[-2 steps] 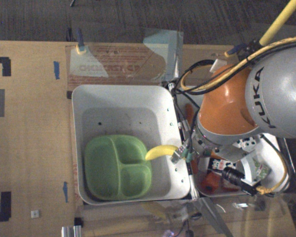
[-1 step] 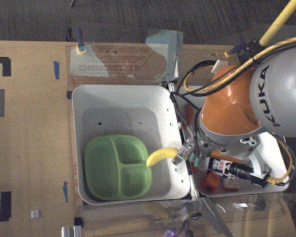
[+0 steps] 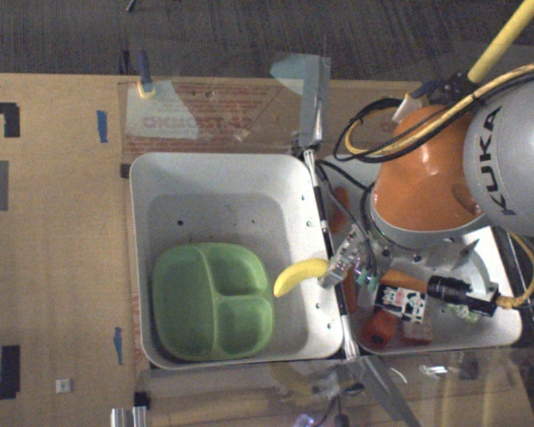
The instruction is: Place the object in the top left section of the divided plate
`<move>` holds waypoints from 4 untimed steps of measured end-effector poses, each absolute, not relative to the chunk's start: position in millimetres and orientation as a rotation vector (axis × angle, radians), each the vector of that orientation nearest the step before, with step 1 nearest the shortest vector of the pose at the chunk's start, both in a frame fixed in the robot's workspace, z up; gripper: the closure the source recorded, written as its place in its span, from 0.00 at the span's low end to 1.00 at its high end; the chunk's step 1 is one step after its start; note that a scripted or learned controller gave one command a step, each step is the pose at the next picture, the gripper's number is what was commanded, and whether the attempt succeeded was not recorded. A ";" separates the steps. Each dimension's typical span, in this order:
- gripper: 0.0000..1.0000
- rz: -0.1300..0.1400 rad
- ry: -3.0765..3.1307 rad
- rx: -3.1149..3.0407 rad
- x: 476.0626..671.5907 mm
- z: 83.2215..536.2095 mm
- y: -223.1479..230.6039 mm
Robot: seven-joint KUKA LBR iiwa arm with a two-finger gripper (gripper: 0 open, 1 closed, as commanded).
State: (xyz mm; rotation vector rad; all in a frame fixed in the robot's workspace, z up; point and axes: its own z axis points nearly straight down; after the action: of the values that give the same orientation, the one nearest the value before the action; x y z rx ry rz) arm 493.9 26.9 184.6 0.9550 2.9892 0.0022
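A green divided plate (image 3: pixel 212 302), matte and rounded at the corners with three moulded sections, is seen lying on the floor of the left white bin (image 3: pixel 151 194), towards the bin's front and left walls. Bare bin floor is left open behind the plate and to its right. Just beside the plate's right rim, a smooth curved yellow banana (image 3: pixel 299 276) is seen with its left tip near the plate and its right end gripped between the metal fingers of the gripper (image 3: pixel 335 272), which is closed on the fruit. The banana is held at the left bin's right wall, close to the ridge where the two bins meet. Further right, the grey arm with its glossy orange band (image 3: pixel 424 181) is shown over the right bin (image 3: pixel 507 327), where a red object (image 3: pixel 383 327) and a small patterned box (image 3: pixel 402 302) are seen partly hidden beneath the wrist
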 end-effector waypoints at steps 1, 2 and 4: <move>1.00 0.001 3.047 0.763 479.6 184.6 89.6; 0.00 0.002 3.047 0.765 479.7 184.7 89.3; 1.00 0.009 3.079 0.579 480.9 217.0 163.7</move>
State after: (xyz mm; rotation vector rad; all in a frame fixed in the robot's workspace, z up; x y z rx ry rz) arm 480.9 163.7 217.0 0.5788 3.0791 0.0089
